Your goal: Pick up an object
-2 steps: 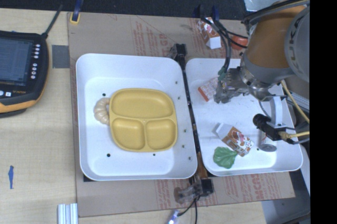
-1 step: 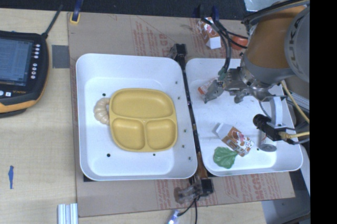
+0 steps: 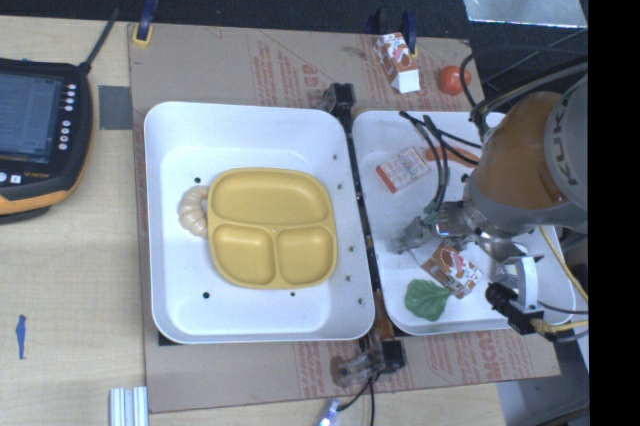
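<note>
A: Camera view. 2 white bins side by side. Left bin holds a yellow 3-compartment tray; a pale bread-like item sits at the tray's left edge, touching it.

B: Right bin?

A: Arm reaches in from the right, orange band above the wrist. Gripper low over the bin's middle. Whether its claw is apart or together, cannot tell.

B: Objects there?

A: Small red-and-white carton near the bin's upper left. A printed packet just below the gripper. A green leaf-like piece beside the packet, toward the front wall.

B: Outside the bins?

A: Another carton and a red ball on the cardboard; a pendant at far left.
</note>
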### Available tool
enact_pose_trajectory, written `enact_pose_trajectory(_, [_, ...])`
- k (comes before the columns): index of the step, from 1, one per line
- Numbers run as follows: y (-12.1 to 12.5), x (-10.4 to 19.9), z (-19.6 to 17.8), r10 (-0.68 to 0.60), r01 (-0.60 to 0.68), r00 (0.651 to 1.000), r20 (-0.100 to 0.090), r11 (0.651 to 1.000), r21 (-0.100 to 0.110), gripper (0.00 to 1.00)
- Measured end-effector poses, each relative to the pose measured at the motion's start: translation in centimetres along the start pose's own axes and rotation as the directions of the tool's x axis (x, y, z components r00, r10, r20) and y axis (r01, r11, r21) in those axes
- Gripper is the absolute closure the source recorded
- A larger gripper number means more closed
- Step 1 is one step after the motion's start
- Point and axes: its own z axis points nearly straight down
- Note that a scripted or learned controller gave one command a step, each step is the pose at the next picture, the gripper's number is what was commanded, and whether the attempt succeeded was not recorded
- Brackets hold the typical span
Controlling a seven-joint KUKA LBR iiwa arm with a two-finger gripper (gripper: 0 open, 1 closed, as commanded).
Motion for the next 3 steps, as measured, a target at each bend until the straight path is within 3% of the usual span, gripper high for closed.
enact_pose_trajectory(1, [-3.9,-2.2,0.0,-0.001,0.001,1.000,-0.001,1.000,-0.001,0.00])
enact_pose_trajectory(2, [-3.9,-2.3,-1.0,-0.005,0.005,1.000,0.000,1.000,0.000,1.00])
enact_pose_trajectory(3, [5.3,3.9,-10.1,-0.001,0.001,1.000,-0.001,1.000,-0.003,1.00])
